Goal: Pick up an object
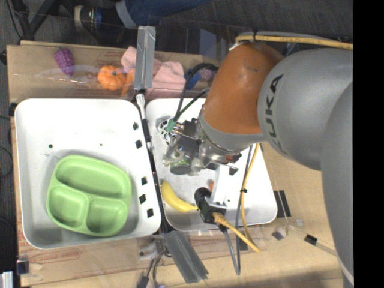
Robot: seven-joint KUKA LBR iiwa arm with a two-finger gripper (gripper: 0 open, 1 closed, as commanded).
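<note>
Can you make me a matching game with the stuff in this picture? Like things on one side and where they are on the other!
Things:
1. green plate
2. banana
3. little pumpkin
4. purple toy

Places:
A. right bin, near its front edge
B. outside the bins, far left at the back
C. left bin
D. outside the bins, beside pink cloth

Pairs: 1-C, 2-A, 3-D, 4-B

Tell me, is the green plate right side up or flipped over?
Right side up. The plate lies flat in the left bin, and its three compartments open upward.
</note>
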